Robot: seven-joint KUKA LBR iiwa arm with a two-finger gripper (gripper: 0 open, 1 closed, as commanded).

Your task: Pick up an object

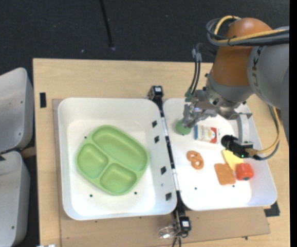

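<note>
We find the pincer (188, 118) down in the right bin (210, 195), in its far left part, close to the wall it shares with the left bin (72, 192). From this slant we cannot tell whether the pincer stands wide or narrow, and we see nothing held in it. Just below it in the view sits a small green lump (183, 128), touching it or nearly so. We cannot say whether the pincer is around the lump or only beside it. We judge this lump to be the thing aimed at. The step in hand looks like the reach or the closing, with no lift yet, since the lump seems to rest on the bin floor.

Just right of the lump lies a white packet (206, 134) with red and blue print. Nearer the camera lie a pretzel (195, 160), an orange piece (224, 174), a yellow piece (230, 159) and a red piece (245, 172). The last three lie close together, well apart from the lump. The left bin holds a green plate (112, 160) with three wells. Both bins rest on the counter (45, 78).

The next move, as we judge it, calls for a firm close on the lump, then a straight rise clear of the packet and the bin wall. The lump is small and sits near that wall, so a slip is a risk.
</note>
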